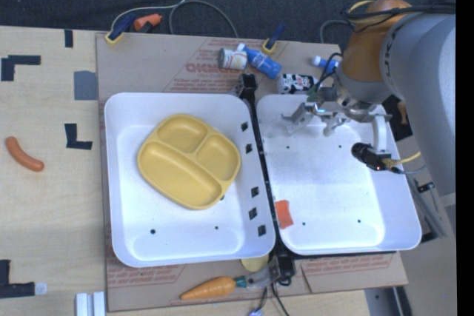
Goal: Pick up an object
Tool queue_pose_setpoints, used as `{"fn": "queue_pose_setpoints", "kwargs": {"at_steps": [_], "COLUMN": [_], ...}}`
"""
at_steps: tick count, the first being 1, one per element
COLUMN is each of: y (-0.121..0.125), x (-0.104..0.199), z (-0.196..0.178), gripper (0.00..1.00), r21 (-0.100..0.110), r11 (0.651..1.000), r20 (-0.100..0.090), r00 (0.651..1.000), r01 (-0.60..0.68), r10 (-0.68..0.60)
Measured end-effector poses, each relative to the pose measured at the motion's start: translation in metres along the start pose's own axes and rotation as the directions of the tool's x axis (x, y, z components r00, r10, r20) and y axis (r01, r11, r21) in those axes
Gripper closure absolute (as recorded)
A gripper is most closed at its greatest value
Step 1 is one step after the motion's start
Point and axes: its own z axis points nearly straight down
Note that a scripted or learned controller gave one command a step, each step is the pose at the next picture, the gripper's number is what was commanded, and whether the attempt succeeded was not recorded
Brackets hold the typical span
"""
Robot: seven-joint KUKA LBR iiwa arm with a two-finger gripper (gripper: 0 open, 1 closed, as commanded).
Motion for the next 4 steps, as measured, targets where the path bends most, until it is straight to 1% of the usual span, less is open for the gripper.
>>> {"fn": "queue_pose_setpoints", "kwargs": {"at_steps": [1, 2, 3, 4], "y": [0.029, -0.031, -0.008, -0.019], "x": [0.027, 0.107, 0.041, 0.019], "z": [0.03, -0.058, -0.052, 0.051], "gripper": [0.0, 0.0, 0.0, 0.0], "r21": [-0.003, -0.006, -0.004, -0.006], "r11": [1.0, 1.0, 1.0, 1.0], "r20": [-0.003, -0.006, -0.002, 0.0], "r00": [1.0, 1.0, 1.0, 1.0], "r01": [0.009, 0.013, 0.004, 0.004], "r10": [-0.009, -0.013, -0.004, -0.004]}}
